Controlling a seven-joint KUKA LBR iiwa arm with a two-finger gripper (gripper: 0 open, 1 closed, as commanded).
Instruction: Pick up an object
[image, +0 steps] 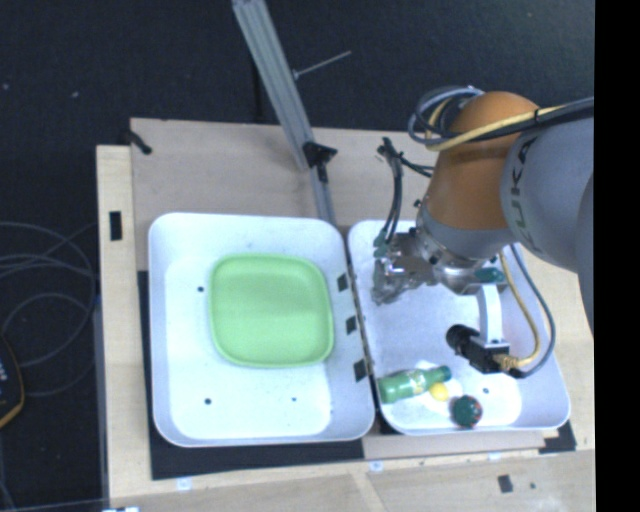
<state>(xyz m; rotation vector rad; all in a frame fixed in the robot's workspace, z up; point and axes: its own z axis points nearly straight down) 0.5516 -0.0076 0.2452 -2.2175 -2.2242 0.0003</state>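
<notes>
A green bottle (411, 383) lies on its side at the front of the right bin (545, 385), its yellow cap pointing right. A small yellow object (438, 393) sits just beside it, and a dark green ball (465, 409) rests a little further right. My gripper (388, 282) hangs over the left part of the right bin, above and behind these objects, close to the divider. Nothing shows between its fingers. A light green square plate (271, 309) lies flat in the left bin (180, 330).
A grey metal pole (284, 95) slants in from the top to the bins' back edge. Black clips (352, 324) line the divider between the bins. A black cable fitting (472, 346) hangs from the arm over the right bin.
</notes>
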